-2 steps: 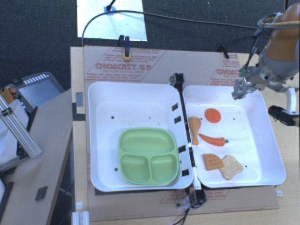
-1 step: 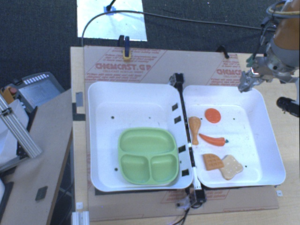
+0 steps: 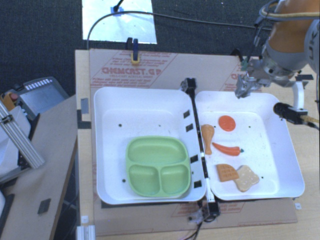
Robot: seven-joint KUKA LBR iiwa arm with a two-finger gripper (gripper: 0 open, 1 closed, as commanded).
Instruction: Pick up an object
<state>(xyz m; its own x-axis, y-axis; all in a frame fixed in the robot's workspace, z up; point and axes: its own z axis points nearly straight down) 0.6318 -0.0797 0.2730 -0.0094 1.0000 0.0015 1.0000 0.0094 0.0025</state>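
Observation:
The right bin (image 3: pixel 280 149) holds a red round slice (image 3: pixel 227 123), a tan drumstick (image 3: pixel 207 136), a red chili pepper (image 3: pixel 227 148), an orange cracker (image 3: pixel 227 172) and a pale slice of bread (image 3: pixel 247 178). My gripper (image 3: pixel 243 89) hangs above the far rim of that bin, up and to the right of the red slice, with nothing seen between its fingers. The small dark fingertips blur together.
The left bin (image 3: pixel 107 134) holds a green divided plate (image 3: pixel 158 166) in its near half. A black divider strip (image 3: pixel 195 134) runs between the bins. A black part on a white bracket (image 3: pixel 290 112) overhangs the right bin's far right edge. Cables cross the floor behind the bench.

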